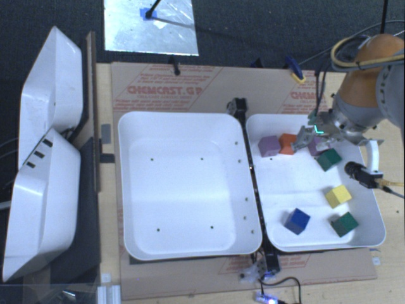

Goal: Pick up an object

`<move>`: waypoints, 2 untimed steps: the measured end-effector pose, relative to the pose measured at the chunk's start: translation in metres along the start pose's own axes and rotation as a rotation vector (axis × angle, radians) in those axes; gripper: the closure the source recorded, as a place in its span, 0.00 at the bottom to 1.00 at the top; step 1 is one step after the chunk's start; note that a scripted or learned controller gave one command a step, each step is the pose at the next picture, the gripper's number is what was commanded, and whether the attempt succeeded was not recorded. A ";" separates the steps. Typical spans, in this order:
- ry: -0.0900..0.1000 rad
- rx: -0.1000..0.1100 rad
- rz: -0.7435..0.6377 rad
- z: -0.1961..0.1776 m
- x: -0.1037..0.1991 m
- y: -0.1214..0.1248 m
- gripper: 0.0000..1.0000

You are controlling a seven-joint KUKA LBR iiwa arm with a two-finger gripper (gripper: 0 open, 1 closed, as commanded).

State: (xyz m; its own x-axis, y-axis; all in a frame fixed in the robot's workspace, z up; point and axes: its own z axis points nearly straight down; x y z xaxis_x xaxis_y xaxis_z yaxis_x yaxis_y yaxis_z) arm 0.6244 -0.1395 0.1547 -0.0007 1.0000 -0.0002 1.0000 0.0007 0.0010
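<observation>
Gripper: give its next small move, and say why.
Probably a short straight descent. The gripper sits low at the back of the right bin, over the cluster of purple block, orange block and green block. No block shows held, so the pick is not yet made.

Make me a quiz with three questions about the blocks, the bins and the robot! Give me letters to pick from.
1. Which bin holds the blocks?
A. the left bin
B. the right bin
C. both bins

2. How many yellow blocks are there?
A. one
B. three
C. none

3. How does the blue block lie?
A. stacked on the yellow block
B. alone on the bin floor
C. outside the bins

Answers:
1 B: every block sits in the right bin, where the tool also reaches.
2 A: just one yellow block shows.
3 B: the blue block rests apart from the others near the bin's front.
</observation>
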 end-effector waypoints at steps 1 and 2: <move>0.001 0.006 -0.001 0.072 0.018 0.007 0.00; 0.006 0.018 -0.002 0.070 -0.019 0.046 0.00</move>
State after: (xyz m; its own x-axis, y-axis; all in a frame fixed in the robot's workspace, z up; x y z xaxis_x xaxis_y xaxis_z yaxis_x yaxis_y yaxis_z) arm 0.6706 -0.1582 0.0853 -0.0024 1.0000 0.0058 0.9998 0.0025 -0.0174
